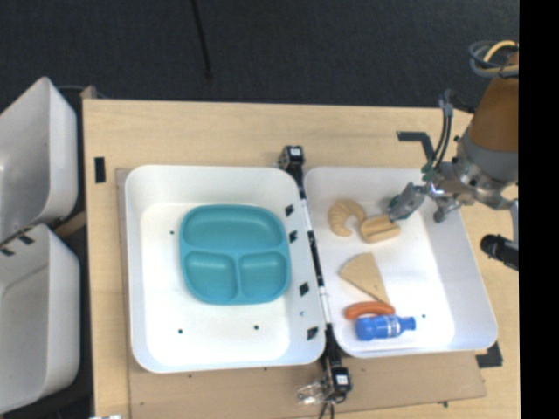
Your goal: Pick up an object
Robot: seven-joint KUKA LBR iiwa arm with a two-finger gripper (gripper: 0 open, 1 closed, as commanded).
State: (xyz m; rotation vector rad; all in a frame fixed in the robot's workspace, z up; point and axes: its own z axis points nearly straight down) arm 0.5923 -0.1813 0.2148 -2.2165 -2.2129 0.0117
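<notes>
The right bin (454, 295) holds a tan croissant (347, 216), a small beige bread piece (380, 228), a tan wedge (365, 275), an orange-red sausage shape (369, 310) and a blue bottle (383, 326) lying on its side. My gripper (424, 204) hangs over the bin's upper right part, open, with nothing between its fingers. Its left finger (403, 203) sits just above and to the right of the bread piece; whether it touches the piece I cannot tell. The grey wrist with the orange band (493, 120) rises at the right edge.
The left bin (148, 321) carries a teal divided plate (234, 253). A black-clipped divider (307, 243) runs between the bins. White containers (31, 164) stand at the far left, beyond the wooden bench (218, 129).
</notes>
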